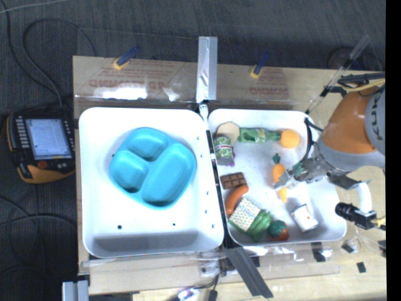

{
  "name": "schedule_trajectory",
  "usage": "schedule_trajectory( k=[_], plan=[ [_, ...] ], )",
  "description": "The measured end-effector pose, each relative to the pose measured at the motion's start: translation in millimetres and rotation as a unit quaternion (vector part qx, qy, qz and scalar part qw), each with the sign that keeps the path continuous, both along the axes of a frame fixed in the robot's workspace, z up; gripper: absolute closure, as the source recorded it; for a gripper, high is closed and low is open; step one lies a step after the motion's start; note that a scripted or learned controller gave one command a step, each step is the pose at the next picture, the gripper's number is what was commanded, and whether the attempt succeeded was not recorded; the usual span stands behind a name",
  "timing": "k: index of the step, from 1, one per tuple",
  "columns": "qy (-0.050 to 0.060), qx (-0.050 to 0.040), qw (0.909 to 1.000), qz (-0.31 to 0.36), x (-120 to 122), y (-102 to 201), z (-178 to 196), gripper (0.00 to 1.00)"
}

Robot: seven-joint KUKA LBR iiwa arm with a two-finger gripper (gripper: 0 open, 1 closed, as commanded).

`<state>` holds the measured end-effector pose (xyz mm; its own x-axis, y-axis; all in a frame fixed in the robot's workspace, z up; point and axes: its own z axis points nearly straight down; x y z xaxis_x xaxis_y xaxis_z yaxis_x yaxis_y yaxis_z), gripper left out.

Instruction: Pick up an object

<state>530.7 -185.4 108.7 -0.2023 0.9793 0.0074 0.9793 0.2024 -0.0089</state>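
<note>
The right white bin [326,231] holds several toy foods. A small carrot [277,170] and a yellow piece [283,195] lie near its middle. My gripper [297,173] hangs low over the bin just right of the carrot, reaching in from the right below the orange band. A white block [304,217] sits below the gripper. Along the far wall lie an orange ball [290,138] and a green bottle [256,135]. Nothing is seen lifted off the bin floor.
On the right bin's left side are a small can [223,150], a brown chocolate bar [234,180], an orange sausage [235,199], a green-and-white box [245,215] and a red fruit [280,231]. The left bin [100,231] bears a blue divided plate [153,166].
</note>
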Motion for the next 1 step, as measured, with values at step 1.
schedule_trajectory(
  k=[1],
  plan=[
    [-0.003, -0.0028, 1.0000, -0.004, 3.2, 98.7, 108.7, 1.00]
  ],
)
